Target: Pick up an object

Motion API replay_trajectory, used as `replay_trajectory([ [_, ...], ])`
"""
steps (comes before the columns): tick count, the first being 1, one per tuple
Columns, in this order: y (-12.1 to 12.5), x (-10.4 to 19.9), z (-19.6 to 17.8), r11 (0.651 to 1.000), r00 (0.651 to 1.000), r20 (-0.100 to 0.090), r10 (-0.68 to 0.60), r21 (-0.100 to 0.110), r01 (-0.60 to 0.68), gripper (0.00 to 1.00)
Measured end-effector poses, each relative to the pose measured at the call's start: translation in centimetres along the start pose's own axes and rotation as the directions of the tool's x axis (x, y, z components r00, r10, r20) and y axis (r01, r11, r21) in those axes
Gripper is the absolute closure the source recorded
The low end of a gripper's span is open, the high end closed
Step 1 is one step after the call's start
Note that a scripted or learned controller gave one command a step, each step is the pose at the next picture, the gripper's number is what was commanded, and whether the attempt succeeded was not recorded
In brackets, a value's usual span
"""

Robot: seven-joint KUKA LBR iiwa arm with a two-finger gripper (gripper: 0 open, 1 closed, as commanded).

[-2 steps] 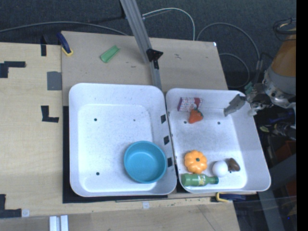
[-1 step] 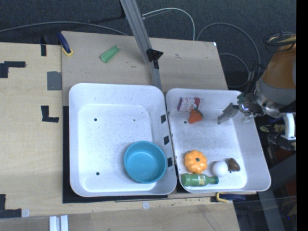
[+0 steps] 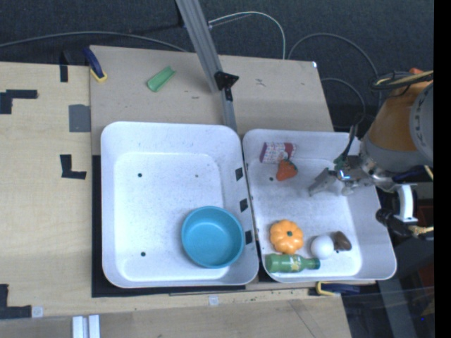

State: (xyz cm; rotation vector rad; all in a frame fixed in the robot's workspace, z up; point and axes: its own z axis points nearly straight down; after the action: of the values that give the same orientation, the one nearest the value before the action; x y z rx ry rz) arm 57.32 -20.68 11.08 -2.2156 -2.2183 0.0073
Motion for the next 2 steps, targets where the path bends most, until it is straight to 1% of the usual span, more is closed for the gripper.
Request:
replay_trajectory([
  [1,0.1,0.0,-1.4,1.0,1.0,0.001,-0.002,-0.005,0.002,1.0],
  [2,0.0,-0.3,-7.7,1.0,1.0,0.004,0.0,-0.013,0.0,1.0],
])
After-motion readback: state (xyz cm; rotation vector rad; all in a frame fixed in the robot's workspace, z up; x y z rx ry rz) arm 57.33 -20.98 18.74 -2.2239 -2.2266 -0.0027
